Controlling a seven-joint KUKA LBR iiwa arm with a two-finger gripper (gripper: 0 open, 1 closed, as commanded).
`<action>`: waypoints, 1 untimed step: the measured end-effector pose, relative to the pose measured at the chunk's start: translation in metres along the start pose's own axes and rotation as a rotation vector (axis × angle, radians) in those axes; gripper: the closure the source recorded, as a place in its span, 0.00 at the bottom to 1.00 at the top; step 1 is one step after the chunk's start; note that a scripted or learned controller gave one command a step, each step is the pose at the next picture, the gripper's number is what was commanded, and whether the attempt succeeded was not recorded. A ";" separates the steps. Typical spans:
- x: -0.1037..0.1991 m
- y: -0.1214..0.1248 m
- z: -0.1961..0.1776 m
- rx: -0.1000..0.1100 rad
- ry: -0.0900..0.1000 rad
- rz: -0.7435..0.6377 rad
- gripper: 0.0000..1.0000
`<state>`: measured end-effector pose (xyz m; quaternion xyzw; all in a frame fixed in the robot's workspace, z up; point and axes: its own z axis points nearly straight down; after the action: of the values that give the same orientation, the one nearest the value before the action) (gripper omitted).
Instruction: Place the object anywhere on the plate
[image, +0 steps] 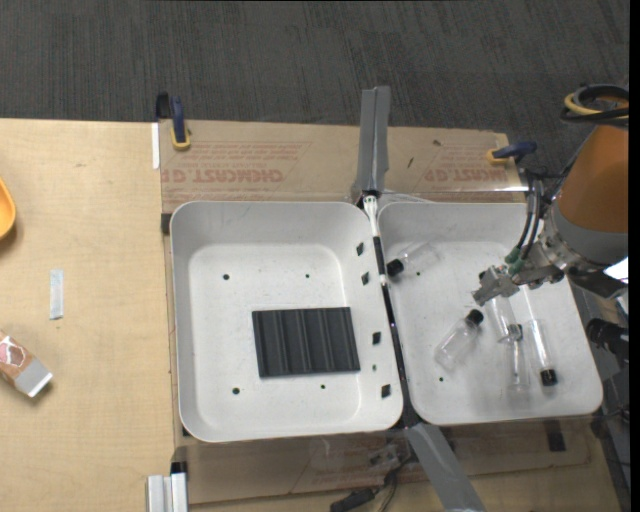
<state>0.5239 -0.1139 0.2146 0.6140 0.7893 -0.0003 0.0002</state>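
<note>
A dark ribbed plate lies flat in the middle of the left bin. The right bin holds three clear vials with black caps: one near its upper left, one in the middle, one at the lower right. My gripper hangs low over the right bin, between the middle vial and the lower right one. Its tip blends with the clear vials, so I cannot make out whether anything is in it.
The arm reaches in from the right over the right bin's far corner. A grey divider bar runs between the bins. On the bench at the left lie a small grey strip and a wrapped item.
</note>
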 end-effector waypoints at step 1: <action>0.069 -0.011 -0.017 0.005 0.000 0.453 1.00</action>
<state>0.4964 -0.0492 0.2316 0.7756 0.6312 -0.0022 -0.0011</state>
